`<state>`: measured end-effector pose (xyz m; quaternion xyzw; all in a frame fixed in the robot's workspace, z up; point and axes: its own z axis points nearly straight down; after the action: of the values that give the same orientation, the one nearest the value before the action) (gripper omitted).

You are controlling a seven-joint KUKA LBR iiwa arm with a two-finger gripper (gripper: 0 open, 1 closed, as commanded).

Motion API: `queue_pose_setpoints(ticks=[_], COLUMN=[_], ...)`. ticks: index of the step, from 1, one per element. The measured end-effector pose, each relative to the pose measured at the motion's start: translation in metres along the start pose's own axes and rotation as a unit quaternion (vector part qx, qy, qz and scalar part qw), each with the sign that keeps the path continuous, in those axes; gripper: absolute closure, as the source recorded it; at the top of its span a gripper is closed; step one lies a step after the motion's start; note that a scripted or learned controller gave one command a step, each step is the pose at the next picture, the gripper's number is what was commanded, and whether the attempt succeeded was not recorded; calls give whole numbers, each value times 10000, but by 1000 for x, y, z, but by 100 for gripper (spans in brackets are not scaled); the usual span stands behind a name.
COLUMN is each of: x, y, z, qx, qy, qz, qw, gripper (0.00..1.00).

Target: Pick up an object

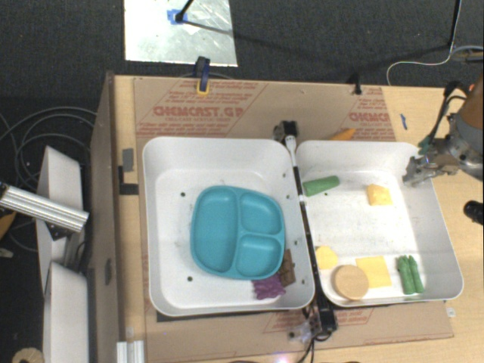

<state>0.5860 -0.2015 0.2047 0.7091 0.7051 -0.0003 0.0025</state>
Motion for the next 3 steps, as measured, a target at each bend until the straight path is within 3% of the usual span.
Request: queue_pose_setpoints(ticks=[1,2,3], x=[56,58,59], y=[36,41,29], z=[-14,-5,7], qx=[-12,2,11], qy=[21,14,15], qz=[-75,-52,-36], qw=[10000,10000,10000], gripper=[100,100,100])
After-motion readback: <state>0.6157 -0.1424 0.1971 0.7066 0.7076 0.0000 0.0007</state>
